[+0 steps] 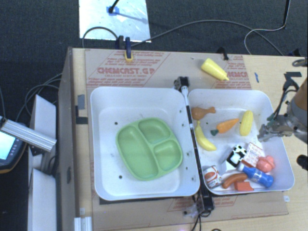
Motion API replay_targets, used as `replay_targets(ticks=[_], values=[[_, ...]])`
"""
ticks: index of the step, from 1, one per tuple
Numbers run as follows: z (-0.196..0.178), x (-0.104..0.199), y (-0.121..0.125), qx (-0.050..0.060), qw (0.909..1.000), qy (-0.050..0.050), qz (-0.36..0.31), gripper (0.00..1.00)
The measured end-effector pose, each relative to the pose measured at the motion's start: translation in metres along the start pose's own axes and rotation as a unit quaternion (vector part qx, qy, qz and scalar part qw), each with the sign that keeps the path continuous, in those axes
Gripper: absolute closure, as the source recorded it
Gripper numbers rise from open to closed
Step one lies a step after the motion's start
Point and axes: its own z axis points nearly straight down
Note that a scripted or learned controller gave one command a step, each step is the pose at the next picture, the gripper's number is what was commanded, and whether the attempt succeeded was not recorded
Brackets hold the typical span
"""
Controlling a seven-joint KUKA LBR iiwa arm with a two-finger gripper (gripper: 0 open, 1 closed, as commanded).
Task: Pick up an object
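Yellow plastic corn [246, 122] lies just left of the claw [267, 132]. Looks light, stiff, slippery; grip its middle. Claw's spread: cannot tell.

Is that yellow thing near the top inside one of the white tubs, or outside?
Outside. The yellow thing lies on the brown board beyond the right bin's far rim.

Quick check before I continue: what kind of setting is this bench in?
Probably a robotics lab test bench: two white bins, a green divided plate, toy food such as a banana, and loose cables on dark carpet.
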Motion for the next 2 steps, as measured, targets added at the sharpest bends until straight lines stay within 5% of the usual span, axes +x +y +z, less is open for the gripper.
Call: replay_targets(ticks=[1, 2], values=[[-0.0361, 0.0397, 0.0505, 0.0, 1.0, 0.001, -0.002, 1.0], [-0.0357, 0.0392, 0.05, 0.001, 1.0, 0.001, -0.002, 0.0]])
